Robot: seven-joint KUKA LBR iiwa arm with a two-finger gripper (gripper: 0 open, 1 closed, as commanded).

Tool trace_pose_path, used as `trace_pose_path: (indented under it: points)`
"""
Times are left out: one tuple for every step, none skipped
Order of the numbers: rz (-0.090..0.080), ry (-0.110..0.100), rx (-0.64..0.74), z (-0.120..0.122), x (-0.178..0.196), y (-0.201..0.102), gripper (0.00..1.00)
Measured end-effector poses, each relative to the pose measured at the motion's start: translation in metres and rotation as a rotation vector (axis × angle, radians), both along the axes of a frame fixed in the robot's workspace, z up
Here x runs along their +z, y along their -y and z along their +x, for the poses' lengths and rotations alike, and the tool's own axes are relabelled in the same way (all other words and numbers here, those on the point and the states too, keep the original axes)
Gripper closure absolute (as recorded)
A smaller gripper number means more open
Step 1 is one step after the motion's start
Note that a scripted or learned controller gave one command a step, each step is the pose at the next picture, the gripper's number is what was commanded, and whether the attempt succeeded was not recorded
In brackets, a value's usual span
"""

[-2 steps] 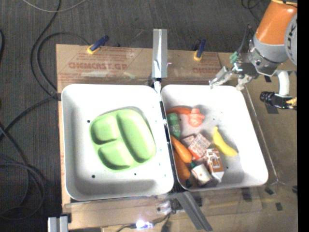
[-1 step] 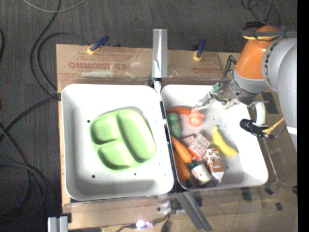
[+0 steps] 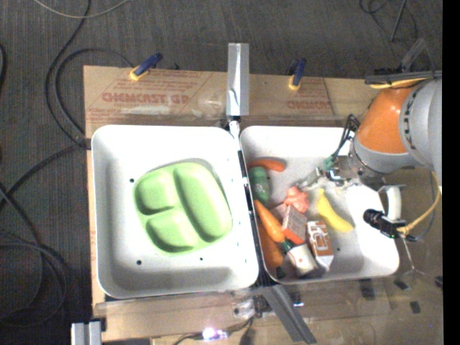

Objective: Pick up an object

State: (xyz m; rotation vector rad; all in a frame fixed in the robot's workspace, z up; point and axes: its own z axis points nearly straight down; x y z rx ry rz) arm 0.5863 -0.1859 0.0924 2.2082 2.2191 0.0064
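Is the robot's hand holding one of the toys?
Can't tell. The gripper is low in the right bin beside the banana, but nothing shows clearly in it.

The grey arm (image 3: pixel 431 124) leans in from the right, its orange band (image 3: pixel 384 124) just above the wrist. The gripper (image 3: pixel 329 172) points down and leftward, hanging low, its tip hard to read.

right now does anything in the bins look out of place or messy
Nothing looks spilled or broken. The toy food in the right bin lies jumbled against its left wall, carrots overlapping a small carton. The green tray sits neatly in the left bin.
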Motion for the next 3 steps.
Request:
trace_pose_path:
  points:
    - [-0.003, 0.007, -0.021, -0.052, -0.001, -0.011, 0.0]
    - [-0.004, 0.008, -0.022, -0.051, 0.008, -0.01, 1.0]
    - [0.004, -0.012, -0.04, -0.044, 0.117, -0.075, 1.0]
